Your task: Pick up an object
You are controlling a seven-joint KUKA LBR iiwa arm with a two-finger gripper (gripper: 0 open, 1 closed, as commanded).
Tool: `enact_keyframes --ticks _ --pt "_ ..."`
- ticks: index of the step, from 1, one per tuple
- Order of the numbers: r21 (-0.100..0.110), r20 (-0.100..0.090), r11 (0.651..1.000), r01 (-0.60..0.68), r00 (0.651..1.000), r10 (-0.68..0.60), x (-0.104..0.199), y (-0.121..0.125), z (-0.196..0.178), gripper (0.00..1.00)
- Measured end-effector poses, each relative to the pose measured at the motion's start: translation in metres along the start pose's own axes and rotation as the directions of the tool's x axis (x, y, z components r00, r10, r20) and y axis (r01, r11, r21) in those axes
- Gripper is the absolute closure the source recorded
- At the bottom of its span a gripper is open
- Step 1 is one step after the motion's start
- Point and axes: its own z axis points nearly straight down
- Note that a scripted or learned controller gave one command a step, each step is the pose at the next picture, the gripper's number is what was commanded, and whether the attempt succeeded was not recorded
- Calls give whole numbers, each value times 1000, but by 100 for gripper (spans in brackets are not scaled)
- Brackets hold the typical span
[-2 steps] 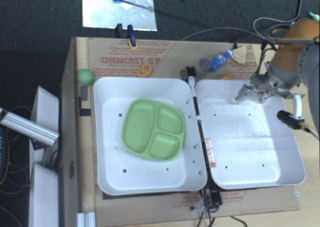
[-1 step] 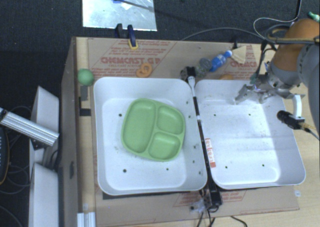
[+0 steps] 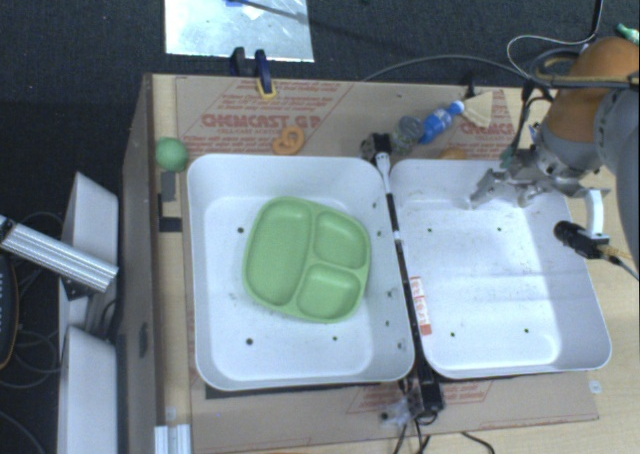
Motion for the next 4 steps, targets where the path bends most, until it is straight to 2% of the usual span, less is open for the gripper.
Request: enact_keyframes --ticks 1,4 --pt "-2 3 1000 -1 1000 1 6 0 0 0" --pt "0 0 1000 -1 1000 1 0 0 0 0"
